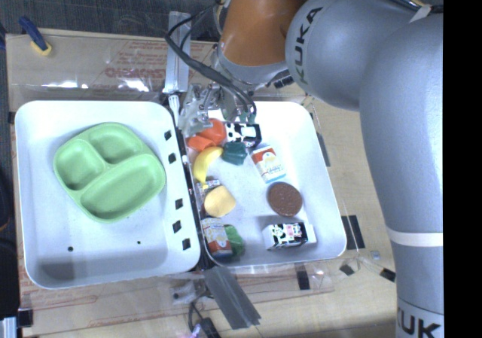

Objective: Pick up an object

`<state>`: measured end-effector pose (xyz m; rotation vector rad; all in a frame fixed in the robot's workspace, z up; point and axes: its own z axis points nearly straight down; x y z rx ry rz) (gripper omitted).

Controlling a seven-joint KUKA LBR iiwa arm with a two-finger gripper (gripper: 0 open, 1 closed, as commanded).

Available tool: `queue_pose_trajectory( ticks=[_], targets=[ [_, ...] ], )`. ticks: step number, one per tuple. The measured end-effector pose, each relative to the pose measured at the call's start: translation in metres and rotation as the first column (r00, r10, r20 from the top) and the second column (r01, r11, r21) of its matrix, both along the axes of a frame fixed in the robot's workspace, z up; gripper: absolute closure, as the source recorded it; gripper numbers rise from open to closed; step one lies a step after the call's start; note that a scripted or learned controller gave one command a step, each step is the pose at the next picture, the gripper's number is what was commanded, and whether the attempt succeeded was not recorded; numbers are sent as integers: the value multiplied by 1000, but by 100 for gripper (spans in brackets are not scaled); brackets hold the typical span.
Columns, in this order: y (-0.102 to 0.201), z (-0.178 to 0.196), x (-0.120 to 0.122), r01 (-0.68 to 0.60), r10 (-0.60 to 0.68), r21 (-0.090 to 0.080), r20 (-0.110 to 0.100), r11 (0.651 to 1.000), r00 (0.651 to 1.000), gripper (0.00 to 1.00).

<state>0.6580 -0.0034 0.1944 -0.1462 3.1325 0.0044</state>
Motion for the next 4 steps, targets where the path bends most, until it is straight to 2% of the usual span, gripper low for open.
queue_pose_trajectory(
  ticks=[1, 2, 3, 4],
  targets=[
    [-71, 75, -79, 60, -60, -6, 2, 998, 998, 100],
    [-152, -29, -78, -118, 118, -2, -13, 993, 993, 100],
    [-207, -49, -76, -272, 272, -5, -4, 962, 962, 100],
    [-139, -104, -65, -248, 248, 0, -6, 969, 969, 100]
  ],
)
